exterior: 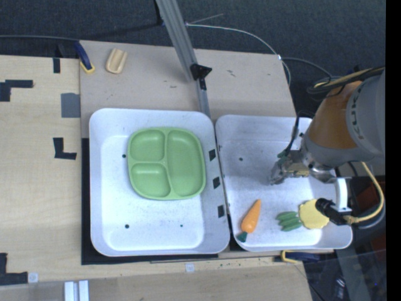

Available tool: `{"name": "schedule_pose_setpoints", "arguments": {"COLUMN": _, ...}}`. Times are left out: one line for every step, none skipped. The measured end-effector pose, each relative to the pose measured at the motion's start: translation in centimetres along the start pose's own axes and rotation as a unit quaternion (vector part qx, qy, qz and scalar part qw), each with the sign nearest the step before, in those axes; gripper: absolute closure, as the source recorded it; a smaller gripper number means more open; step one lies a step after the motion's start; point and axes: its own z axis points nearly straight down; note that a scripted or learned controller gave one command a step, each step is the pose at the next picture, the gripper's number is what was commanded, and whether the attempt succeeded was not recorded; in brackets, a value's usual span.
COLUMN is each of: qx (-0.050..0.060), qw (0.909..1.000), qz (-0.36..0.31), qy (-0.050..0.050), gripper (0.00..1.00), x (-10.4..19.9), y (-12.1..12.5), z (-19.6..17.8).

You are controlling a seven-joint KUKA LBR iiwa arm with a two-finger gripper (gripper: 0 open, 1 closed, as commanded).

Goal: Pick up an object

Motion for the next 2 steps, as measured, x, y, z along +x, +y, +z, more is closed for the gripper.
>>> {"name": "schedule_pose_setpoints", "arguments": {"qx": -0.002, "qw": 1.0, "qz": 0.001, "qy": 0.0, "gripper": 1.0, "x": 0.2, "y": -0.8, "z": -4.7}}
{"name": "schedule_pose_setpoints", "arguments": {"qx": -0.003, "qw": 1.0, "qz": 0.0, "qy": 0.0, "gripper": 1.0, "x": 1.1, "y": -1.2, "z": -9.8}}
